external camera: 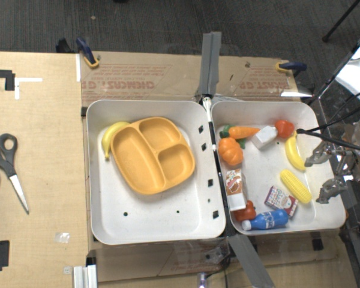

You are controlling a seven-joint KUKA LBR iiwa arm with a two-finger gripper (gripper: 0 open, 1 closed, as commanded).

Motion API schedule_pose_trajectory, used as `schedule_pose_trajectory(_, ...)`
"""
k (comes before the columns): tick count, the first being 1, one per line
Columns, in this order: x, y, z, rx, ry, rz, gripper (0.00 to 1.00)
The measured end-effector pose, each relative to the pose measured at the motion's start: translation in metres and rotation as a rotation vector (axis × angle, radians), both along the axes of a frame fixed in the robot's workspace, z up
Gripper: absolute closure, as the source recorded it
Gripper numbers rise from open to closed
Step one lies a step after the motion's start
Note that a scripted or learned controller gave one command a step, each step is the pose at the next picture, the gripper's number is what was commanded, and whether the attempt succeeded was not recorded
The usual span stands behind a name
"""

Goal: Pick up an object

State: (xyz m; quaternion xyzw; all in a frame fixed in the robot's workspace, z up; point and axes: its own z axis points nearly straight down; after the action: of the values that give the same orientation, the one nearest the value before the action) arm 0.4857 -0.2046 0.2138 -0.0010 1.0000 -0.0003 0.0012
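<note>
Metal gripper (329, 173) hangs spread and empty at the right bin's (270, 105) right edge, likely poised for nearby corn (295, 186); toys crowd this bin as pick stock

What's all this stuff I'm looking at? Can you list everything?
Bins: two, white, side by side.
Divided plate: one, yellow-orange, left bin.
Banana: one, yellow, left bin, under plate's edge.
Banana: one, yellow, right bin.
Corn cob: one, yellow, right bin.
Carrot: one, orange, right bin.
Pumpkin: one, orange, right bin.
Bottle: one, blue, right bin.
Scissors: one, grey, bench left.
Claw: one, grey metal, right bin's right edge.
</note>
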Motion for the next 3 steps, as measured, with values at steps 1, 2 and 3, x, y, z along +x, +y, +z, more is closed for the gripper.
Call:
schedule_pose_trajectory(1,0.004,-0.017,-0.100,-0.002,-0.004,-0.043,0.00)
schedule_pose_trajectory(2,0.068,0.033,-0.115,0.001,-0.011,-0.228,0.00)
schedule_pose_trajectory(3,0.039,0.052,-0.116,-0.001,-0.012,-0.338,0.00)
